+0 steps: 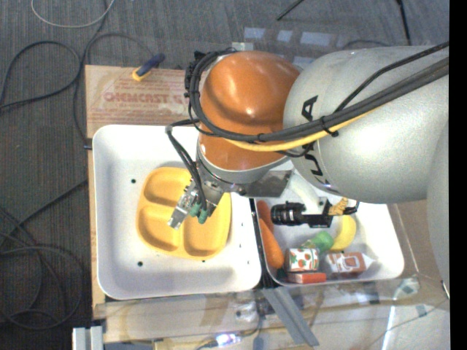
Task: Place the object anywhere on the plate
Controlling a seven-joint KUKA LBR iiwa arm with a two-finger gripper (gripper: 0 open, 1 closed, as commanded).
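Gripper of the grey arm hangs over the yellow divided plastic plate in the left white bin, seemingly positioned for a drop; something small and green shows at its fingertips, but whether it is a held object or part of the tool I cannot tell. Candidate objects lie in the right white bin: an orange carrot, a yellow banana-like fruit, small cartons. Far left, brown cardboard reads roughly "CHEMCAST"

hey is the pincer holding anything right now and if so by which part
It cannot be told. The pincer hangs over the yellow plate in the left bin, and nothing clearly shows in its grip.
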